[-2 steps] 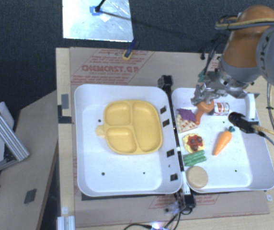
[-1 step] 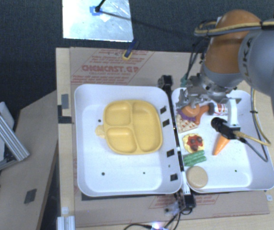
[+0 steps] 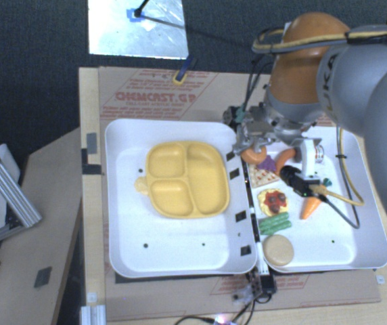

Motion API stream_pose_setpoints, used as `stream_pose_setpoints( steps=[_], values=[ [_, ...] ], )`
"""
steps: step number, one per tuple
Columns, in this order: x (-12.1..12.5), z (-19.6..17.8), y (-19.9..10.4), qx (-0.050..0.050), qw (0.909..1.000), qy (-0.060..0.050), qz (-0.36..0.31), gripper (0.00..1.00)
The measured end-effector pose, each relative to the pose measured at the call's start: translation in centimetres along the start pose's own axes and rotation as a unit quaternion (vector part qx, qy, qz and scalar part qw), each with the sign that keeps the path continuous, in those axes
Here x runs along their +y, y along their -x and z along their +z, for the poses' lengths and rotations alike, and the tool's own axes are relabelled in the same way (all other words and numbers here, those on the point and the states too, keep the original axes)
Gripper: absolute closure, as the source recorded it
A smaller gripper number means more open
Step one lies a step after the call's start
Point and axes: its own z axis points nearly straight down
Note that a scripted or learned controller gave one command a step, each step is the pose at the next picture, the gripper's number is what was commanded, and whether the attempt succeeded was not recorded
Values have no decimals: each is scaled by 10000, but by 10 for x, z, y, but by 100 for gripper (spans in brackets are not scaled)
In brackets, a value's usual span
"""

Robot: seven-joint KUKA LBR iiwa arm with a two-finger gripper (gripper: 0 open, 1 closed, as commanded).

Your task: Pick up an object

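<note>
The right bin point(image 3: 356, 249) holds several toy foods. There is an orange rounded piece point(image 3: 254, 157), a purple piece point(image 3: 268, 163), an orange sausage point(image 3: 285, 157), a waffle cracker point(image 3: 264, 177), a small pizza point(image 3: 273, 200), a carrot point(image 3: 310, 207), green beans point(image 3: 274, 223) and a round beige cookie point(image 3: 279, 249). My gripper point(image 3: 249, 143) hangs low over the bin's far left corner, directly above the orange rounded piece. The wrist body hides the contact there.
A yellow divided plate point(image 3: 183, 179) lies in the left bin point(image 3: 122, 249). The divider wall point(image 3: 247, 202) between the bins runs just left of the gripper. Cables point(image 3: 339, 195) trail from the wrist across the right bin. A foil-like sheet point(image 3: 138, 17) lies beyond the bench.
</note>
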Motion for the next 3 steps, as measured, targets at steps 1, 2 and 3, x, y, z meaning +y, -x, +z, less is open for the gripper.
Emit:
stream_pose_setpoints(
  steps=[1, 2, 3],
  values=[
    [8, -14, 14, -5, 10000, 10, 38, 100],
    [4, 6, 8, -7, 10000, -9, 24, 100],
    [11, 3, 13, -4, 10000, 7, 36, 100]
  ],
)
